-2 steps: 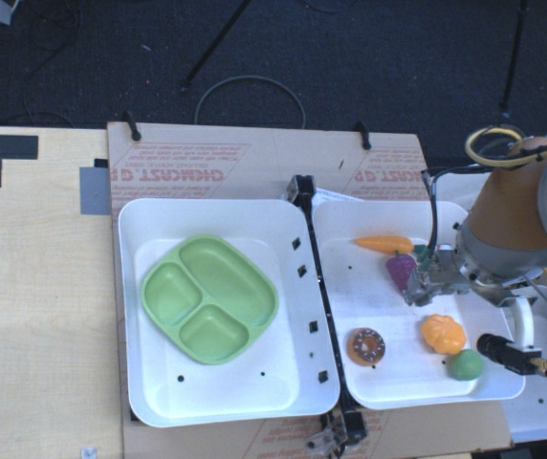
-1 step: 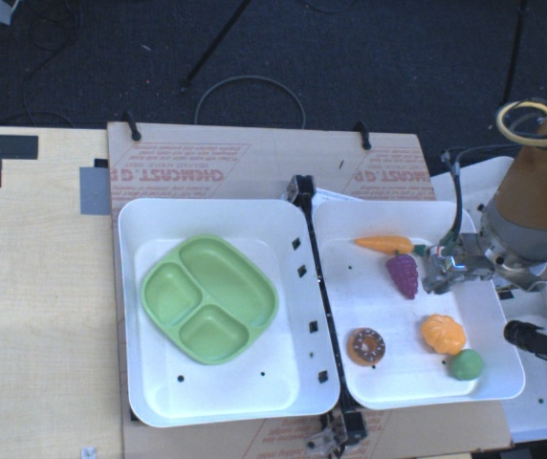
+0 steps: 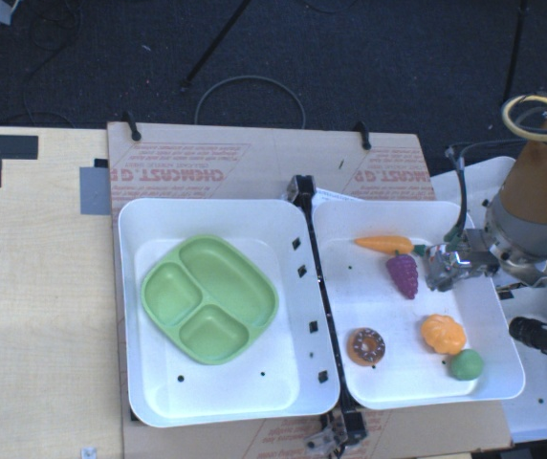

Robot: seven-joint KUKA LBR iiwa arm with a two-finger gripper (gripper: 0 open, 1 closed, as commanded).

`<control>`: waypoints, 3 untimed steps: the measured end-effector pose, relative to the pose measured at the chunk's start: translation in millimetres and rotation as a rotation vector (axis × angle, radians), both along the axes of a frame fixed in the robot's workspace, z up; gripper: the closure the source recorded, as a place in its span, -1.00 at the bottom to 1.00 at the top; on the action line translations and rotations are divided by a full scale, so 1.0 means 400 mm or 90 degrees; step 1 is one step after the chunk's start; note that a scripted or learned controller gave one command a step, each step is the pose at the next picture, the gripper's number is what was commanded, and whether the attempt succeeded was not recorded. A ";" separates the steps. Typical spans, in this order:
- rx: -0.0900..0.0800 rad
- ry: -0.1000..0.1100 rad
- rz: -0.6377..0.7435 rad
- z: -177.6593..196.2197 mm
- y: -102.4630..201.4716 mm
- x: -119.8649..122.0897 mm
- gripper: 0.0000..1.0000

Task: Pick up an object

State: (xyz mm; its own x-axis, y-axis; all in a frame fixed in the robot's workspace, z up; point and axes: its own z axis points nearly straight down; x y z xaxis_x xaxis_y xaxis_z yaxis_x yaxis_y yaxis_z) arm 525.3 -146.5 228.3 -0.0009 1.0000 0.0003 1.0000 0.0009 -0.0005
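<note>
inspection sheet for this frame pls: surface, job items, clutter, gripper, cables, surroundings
Surface: two white bins, left bin and right bin, on a cardboard sheet.
Job's things: in the right bin, carrot, purple grapes, donut, orange fruit, green ball.
Clutter: green divided plate in the left bin.
Gripper: gripper low in the right bin, just right of the grapes; nothing seen between its fingers.
Cables: a looped cable on the dark floor behind the bench.
Surroundings: wooden benchtop at left.
</note>
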 end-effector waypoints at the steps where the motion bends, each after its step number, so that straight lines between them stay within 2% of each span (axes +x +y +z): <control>1: 0.001 0.001 0.002 0.016 0.130 0.032 1.00; 2: 0.001 0.001 0.003 0.031 0.248 0.048 1.00; 3: 0.001 0.003 0.002 0.014 0.388 0.032 1.00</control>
